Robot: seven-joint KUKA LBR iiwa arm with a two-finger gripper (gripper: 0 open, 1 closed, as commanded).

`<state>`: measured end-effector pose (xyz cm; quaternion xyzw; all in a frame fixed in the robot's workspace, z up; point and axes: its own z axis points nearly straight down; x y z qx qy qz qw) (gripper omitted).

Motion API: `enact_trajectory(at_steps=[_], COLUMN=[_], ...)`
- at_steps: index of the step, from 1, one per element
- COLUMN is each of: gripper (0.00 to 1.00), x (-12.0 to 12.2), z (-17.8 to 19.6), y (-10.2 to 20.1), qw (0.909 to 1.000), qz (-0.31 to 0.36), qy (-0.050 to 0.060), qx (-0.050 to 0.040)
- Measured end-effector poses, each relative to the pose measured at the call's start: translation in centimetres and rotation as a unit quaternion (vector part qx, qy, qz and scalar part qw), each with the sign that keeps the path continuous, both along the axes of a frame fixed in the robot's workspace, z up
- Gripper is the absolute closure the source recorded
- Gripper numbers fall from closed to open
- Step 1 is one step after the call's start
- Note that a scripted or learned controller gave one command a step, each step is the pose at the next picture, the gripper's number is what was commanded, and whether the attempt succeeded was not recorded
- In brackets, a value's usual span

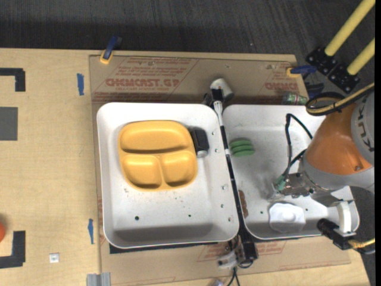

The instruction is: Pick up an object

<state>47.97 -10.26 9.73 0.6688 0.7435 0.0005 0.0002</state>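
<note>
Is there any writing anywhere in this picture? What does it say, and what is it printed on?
"CHEMCAST GP", as best it reads: red print on the brown sheet behind the left bin.
Smaller red lines around it: too blurred to read.
More red print behind the right bin: partly hidden, unreadable.

A pale wooden tabletop (47, 177) carries a printed cardboard sheet (178, 76) at its middle. Beyond the sheet's far edge lies dark carpeted floor (178, 11). Left of the sheet sit black tape marks (15, 79) and blue tape strips (80, 83); lighting is even
</note>
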Motion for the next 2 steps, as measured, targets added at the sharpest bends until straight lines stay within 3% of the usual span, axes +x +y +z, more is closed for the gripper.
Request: enact_trajectory(at_steps=[1, 2], gripper=[1.00, 1.00], x=[0.0, 3.6], z=[4.2, 5.5], y=[0.4, -6.4], qw=[0.9955, 0.9807], qz=[-0.095, -0.195], qy=[0.000, 0.000], qx=[-0.0007, -0.0009])
